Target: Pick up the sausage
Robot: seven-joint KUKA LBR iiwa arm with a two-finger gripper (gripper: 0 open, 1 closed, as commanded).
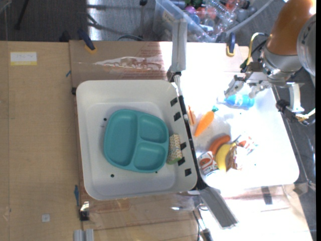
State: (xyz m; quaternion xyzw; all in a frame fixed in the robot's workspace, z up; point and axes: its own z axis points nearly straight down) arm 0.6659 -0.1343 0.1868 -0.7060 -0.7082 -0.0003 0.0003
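The sausage (218,143), a short red-orange curved piece, lies in the right bin (281,154) near its front left. It touches a yellow banana (223,156) just in front of it. My gripper (245,89) hangs over the back of the right bin, well behind and to the right of the sausage. Its fingers are spread open, with nothing between them. A blue object (239,101) lies directly below the fingertips.
An orange carrot (203,123) lies between gripper and sausage. A small can (206,162) and a snack packet (242,149) flank the banana. The left bin (90,134) holds a teal divided plate (135,140) and a corn cob (174,147). A crate of clutter (210,6) stands behind.
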